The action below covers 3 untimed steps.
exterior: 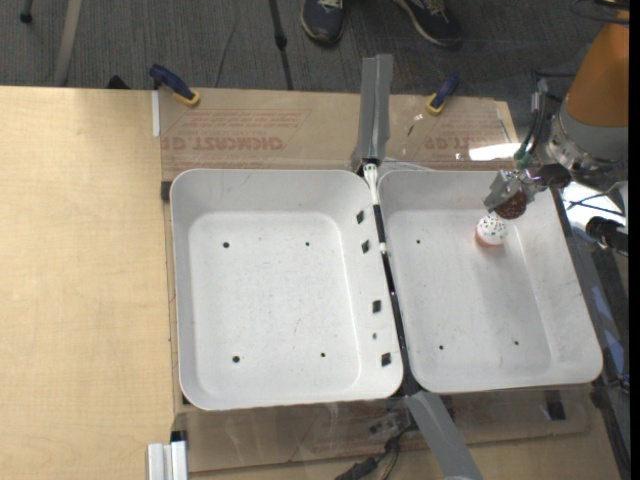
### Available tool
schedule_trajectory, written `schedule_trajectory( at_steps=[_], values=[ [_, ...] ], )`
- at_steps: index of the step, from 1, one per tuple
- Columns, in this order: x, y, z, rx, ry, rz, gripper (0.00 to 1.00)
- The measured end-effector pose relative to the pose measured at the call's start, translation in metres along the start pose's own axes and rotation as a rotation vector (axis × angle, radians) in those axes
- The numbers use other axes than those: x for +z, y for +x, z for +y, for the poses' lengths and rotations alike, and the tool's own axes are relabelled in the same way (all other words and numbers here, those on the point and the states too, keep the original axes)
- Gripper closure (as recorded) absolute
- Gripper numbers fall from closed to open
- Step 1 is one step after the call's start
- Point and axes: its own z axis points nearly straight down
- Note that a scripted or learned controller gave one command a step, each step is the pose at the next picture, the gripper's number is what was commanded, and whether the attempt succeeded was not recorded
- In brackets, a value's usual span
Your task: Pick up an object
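claw (510,200) grip state cannot be told; white dotted ball (490,230) lies just beside the claw, within the right bin (560,368).

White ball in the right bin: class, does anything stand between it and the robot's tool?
Nothing visible does. In the camera view the tool is just up and right of the white ball, close to it, over the far part of the right bin.
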Motion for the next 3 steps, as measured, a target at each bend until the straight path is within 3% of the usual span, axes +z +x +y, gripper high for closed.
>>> schedule_trajectory(
  at_steps=[1, 2, 3],
  values=[
    [0.005, -0.017, -0.066, 0.081, 0.002, 0.001, 1.0],
    [0.005, -0.017, -0.066, 0.081, 0.002, 0.001, 0.0],
    [0.11, 0.028, -0.116, 0.133, 0.003, 0.003, 0.0]
  ],
)
